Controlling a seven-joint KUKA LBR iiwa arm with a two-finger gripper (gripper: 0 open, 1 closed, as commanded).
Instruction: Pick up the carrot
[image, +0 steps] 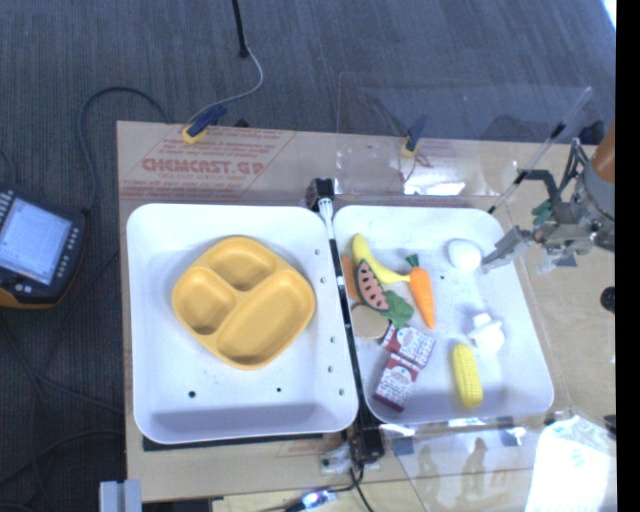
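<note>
One carrot (422, 295) is lying mid right bin (520, 300) — beside one banana (372, 258), one watermelon slice (371, 288), one corn cob (466, 373). The gripper (535, 245) is hovering over the bin's right rim, fingers spread, holding nothing — open floor beneath.

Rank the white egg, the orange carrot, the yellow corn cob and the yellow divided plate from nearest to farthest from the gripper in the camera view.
From the gripper, at the right bin's upper right:
1. White egg, just left of it.
2. Orange carrot, mid-bin.
3. Yellow corn cob, lower right of the bin; its gap to the carrot's rank is modest.
4. Yellow divided plate, in the left bin.
</note>
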